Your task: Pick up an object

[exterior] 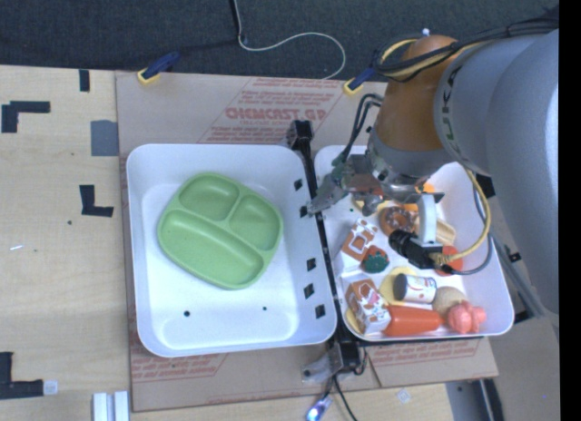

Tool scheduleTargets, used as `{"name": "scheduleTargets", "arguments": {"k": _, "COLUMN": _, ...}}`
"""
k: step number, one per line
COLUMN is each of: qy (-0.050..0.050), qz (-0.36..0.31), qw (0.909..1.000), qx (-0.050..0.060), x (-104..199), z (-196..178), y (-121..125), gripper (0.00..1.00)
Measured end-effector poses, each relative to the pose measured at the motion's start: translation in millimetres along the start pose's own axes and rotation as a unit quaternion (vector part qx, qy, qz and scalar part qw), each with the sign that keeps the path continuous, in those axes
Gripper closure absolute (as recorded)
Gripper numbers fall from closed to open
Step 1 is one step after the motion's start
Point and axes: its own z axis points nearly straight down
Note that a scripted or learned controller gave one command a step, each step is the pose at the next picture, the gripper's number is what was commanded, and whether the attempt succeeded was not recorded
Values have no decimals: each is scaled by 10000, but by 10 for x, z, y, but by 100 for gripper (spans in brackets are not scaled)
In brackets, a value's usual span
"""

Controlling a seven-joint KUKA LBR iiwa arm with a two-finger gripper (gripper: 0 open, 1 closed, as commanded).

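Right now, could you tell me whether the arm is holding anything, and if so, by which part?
It cannot be told. The end effector sits low over the right bin, near its left wall, above the toy food, but the wrist hides any hold.

Two bins side by side on the surface (54, 229), divided plate (220, 229) alone in the left bin (218, 328), small toys heaped in the right bin (495, 269), toy carrot (413, 321) along its near wall, arm (413, 120) above its far part
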Motion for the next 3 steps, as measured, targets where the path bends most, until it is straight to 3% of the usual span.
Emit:
{"name": "scheduleTargets", "arguments": {"k": 1, "qy": 4, "qz": -7, "qw": 10000, "qx": -9, "x": 3, "z": -118, "y": 8, "gripper": 100}}
{"name": "scheduleTargets", "arguments": {"k": 2, "qy": 10, "qz": -37, "qw": 10000, "qx": -61, "x": 633, "z": -399, "y": 887, "gripper": 100}}
{"name": "scheduleTargets", "arguments": {"k": 3, "qy": 15, "qz": -28, "qw": 10000, "qx": -34, "x": 1118, "z": -1065, "y": 495, "gripper": 100}}
